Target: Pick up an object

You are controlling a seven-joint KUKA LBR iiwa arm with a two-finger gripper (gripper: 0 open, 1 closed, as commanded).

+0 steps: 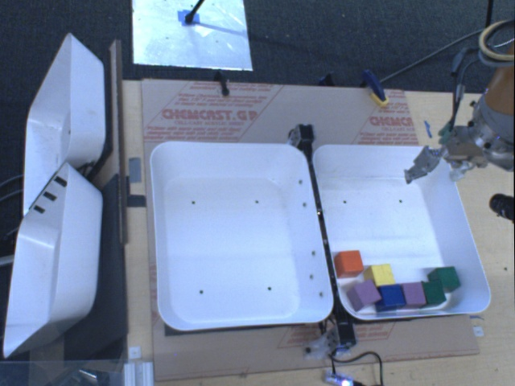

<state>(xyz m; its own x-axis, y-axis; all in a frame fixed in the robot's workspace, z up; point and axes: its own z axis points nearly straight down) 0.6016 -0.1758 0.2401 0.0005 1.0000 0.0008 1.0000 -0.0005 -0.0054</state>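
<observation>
Several small blocks huddle in the near corner of the right bin point(378, 153): an orange block point(348, 262), a yellow block point(382, 274), a purple block point(363, 293), a blue block point(392, 297), a lilac block point(414, 293) and a green block point(443, 279). My gripper point(438, 170) hangs over the far right edge of that bin, well away from the blocks. Its fingers stand open with nothing between them.
The left bin point(233, 149) lies beside the right one, a black divider point(319, 215) between them. Spare white bins point(56, 199) lean at the far left. A shiny metal sheet point(191, 22) lies beyond the bench, and a blue-yellow clamp point(374, 87) sits on the board's far edge.
</observation>
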